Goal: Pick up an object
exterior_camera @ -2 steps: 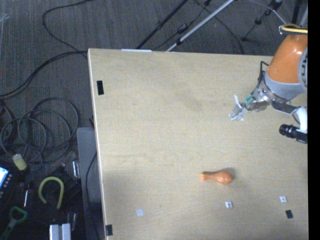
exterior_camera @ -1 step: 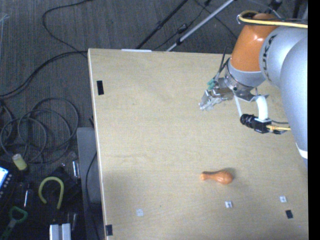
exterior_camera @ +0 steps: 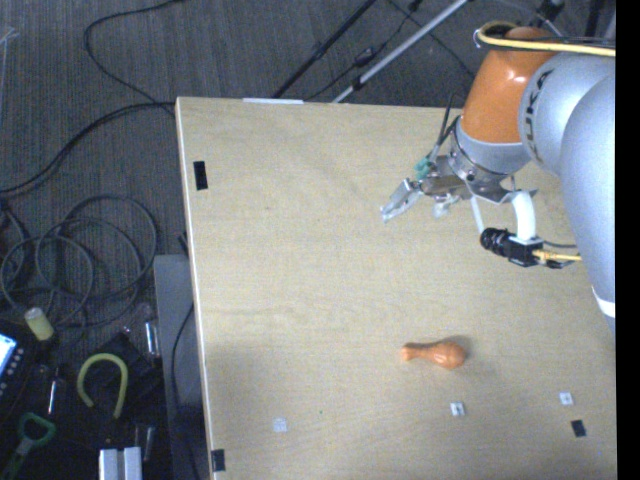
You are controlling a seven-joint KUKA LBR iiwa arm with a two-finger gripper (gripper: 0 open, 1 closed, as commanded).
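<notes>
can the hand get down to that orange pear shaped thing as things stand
Probably yes. The orange pear-shaped thing lies alone on bare tabletop, with nothing beside or over it. The hand hangs apart from it, further up the view, and the surface between them is free.

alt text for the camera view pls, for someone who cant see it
A grey robot arm with an orange band reaches in from the right, its hand hovering above a bare wooden bench top. A small orange pear-shaped object lies on the wood nearer the camera, apart from the hand. Cables lie on the floor at left.
</notes>
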